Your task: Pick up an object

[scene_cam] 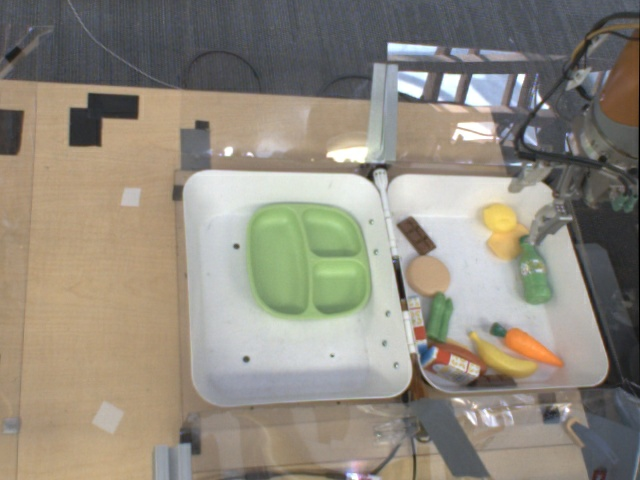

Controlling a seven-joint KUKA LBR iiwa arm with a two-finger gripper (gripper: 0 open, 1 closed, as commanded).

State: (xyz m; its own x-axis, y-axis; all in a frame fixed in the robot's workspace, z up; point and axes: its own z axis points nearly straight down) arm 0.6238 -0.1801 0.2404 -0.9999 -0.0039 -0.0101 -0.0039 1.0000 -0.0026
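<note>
Nearest the camera, along the bench's front edge, clear plastic brackets (440, 430) and a grey strip are sitting just below the two bins. The wooden bench (90, 298) is stretching out at nine o'clock, carrying a few pale square tags and, farther back, black markers (102, 115).

The left bin (215, 363) is holding a green divided plate (306, 259) at its middle. In the right bin (590, 353), the near corner at five o'clock is crowded: a banana (500, 356), a carrot (530, 345), a red packet (455, 357) and a green pepper-like piece (439, 317) are lying close together. Farther in, a round tan disc (429, 275) and a brown chocolate bar (416, 234) are resting near the divider. At three o'clock a green bottle (534, 272) is lying beside a yellow lemon-like pair (502, 230).

The gripper (550, 220) is hanging just over the bottle's cap end, at two o'clock in that bin; whether its fingers are spread or pressed together cannot be told, and nothing is showing between them.

Beyond, a metal frame (460, 73) is standing behind the bins, and grey carpet (250, 18) with a thin cable (120, 53) is filling the far floor.
</note>
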